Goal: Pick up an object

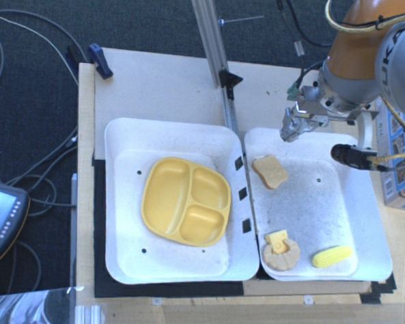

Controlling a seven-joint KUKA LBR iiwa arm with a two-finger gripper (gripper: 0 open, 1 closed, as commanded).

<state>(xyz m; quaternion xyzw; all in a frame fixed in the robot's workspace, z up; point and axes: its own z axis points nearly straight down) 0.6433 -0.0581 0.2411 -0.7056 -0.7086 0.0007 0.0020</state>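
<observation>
The right bin (354, 201) holds three toy foods: a tan bread slice (270, 172) at its far left, a round pale pastry with a yellow piece on top (280, 250) at the near left, and a yellow corn cob (332, 255) at the near right. My gripper (291, 131) hangs above the bin's far left rim, behind and slightly right of the bread slice, with nothing visible between its fingers.
The left bin (121, 201) holds a yellow divided plate (185, 201). A slanted metal pole (213, 35) rises behind the bins. A blue clamp (100, 60) sits at the bench's far left corner. Cables lie on the floor to the left.
</observation>
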